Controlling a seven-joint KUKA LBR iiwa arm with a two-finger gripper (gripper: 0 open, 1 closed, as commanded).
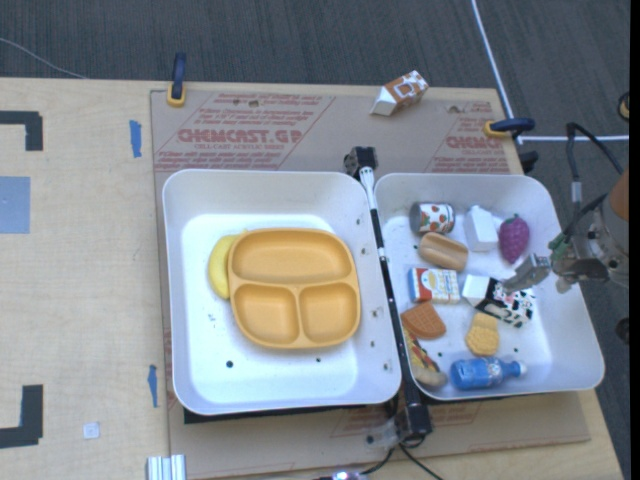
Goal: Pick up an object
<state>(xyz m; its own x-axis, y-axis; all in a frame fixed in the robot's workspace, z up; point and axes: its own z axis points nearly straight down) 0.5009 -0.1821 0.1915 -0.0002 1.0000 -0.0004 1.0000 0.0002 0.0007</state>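
1. My pincer (535, 271) sits low over the right edge of the right bin (578, 366); I cannot tell whether it is wide, narrow or holding anything, as the picture is too small there.
2. Just beside it, toward the bin's middle, lies a black-and-white spotted toy (513, 306), the nearest candidate. I cannot tell whether the 2 touch.
3. Just beyond that, a purple grape bunch (513, 236) sits up-frame of the pincer, and a round cracker (483, 337) sits down-frame.
4. Farther in are a white block (482, 226), a small red-and-white carton (435, 286), a hot dog bun (443, 252) and a can (433, 216).
5. Farther still, a blue bottle (484, 373) lies near the bin's front wall, with a toast slice (424, 321) near the divider.
6. Well apart, the left bin (190, 368) holds an orange 3-section tray (294, 286) over a yellow banana (220, 266).
7. Farthest, a small carton (400, 93) lies on the board outside both bins.
8. My judgement: nothing looks lifted, so the grasp and the lift are both left to do.
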